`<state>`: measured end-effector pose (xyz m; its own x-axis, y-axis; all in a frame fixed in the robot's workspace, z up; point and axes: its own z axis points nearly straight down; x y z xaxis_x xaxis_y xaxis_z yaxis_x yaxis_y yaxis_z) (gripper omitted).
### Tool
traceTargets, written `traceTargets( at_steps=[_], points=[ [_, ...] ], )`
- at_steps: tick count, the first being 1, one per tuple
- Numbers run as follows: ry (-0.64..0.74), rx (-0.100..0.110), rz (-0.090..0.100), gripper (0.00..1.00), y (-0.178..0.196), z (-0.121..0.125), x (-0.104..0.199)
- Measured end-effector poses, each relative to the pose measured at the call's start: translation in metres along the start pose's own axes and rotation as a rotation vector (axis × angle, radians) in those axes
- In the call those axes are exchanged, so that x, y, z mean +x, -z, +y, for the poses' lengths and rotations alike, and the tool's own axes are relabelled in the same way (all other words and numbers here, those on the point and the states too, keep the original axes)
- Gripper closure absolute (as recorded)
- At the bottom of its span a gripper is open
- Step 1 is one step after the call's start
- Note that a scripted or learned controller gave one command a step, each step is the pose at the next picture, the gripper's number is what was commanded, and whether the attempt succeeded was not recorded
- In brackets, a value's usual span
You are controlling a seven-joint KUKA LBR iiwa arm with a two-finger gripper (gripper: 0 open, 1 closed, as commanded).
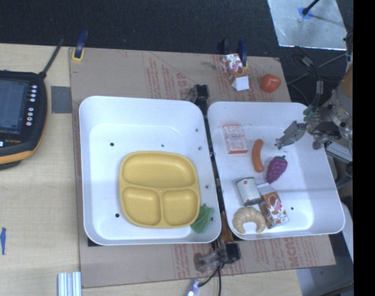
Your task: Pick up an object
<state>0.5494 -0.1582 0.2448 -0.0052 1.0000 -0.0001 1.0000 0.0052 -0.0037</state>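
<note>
in the camera view the gripper (293,134) hangs over the upper right of the right bin (326,165), fingers spread apart with nothing between them. below and left of it lie a purple eggplant (276,168), an orange sausage (257,155), a can (248,190), a croissant (250,219) and a small carton (274,209); the left bin (95,165) holds a yellow divided plate (159,188).

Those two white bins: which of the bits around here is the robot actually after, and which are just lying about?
For the job, in the right white bin:
grey gripper
purple grape bunch
orange sausage
tan croissant
small metal can

Just lying about:
yellow divided plate
red tomato on the cardboard
orange-edged tablet
</note>
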Motion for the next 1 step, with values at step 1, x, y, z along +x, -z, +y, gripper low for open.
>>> traceTargets(
  at_steps=[1],
  points=[
    [0.002,-0.001,-0.002,0.00,-0.1541,0.0115,0.0221]
  ],
)
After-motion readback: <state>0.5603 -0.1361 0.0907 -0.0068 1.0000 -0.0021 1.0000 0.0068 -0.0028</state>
